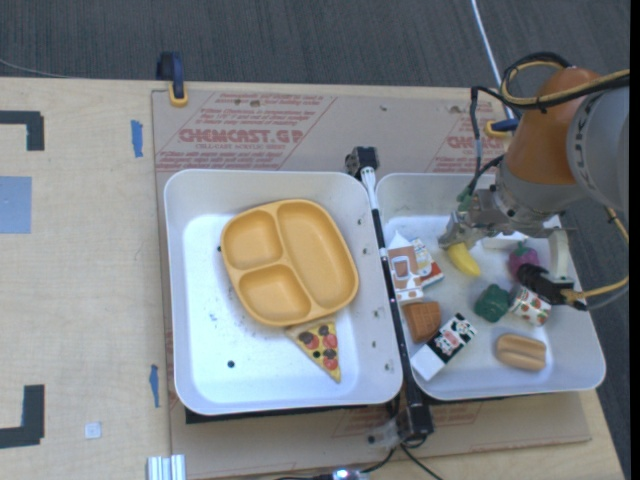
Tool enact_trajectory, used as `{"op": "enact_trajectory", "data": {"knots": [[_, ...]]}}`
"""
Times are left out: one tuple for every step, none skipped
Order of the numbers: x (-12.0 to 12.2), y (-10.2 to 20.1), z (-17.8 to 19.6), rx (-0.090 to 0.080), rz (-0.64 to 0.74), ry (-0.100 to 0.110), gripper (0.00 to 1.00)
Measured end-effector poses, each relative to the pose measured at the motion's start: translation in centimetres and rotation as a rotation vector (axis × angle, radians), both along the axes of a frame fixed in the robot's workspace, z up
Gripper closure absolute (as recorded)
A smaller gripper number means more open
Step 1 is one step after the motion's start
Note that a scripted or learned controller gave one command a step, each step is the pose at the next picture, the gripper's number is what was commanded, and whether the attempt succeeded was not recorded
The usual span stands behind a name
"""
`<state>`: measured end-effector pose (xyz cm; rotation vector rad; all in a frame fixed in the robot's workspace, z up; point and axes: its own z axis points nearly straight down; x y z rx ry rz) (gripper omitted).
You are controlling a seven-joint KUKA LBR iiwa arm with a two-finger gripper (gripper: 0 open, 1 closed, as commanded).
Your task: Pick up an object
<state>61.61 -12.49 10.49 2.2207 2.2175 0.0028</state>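
A: Where is the gripper [470, 230]?

B: Low in the right bin [590, 368], right over the yellow banana [462, 259]. The banana lies just under its tip.

A: Is it holding the banana?

B: I cannot tell. The arm hides that part.

A: What else is close?

B: A green toy [491, 303] and a hot dog bun [521, 351] lie further toward the front.

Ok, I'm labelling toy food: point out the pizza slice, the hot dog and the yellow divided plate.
pizza slice [322, 348], camera view, topping middle.
hot dog [521, 352], camera view, bun top.
yellow divided plate [318, 248], camera view, large compartment floor.
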Motion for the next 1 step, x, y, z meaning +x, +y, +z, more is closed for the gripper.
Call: {"op": "enact_trajectory", "data": {"knots": [[-0.52,3.95,8.03,0.001,0.003,0.002,1.0]]}}
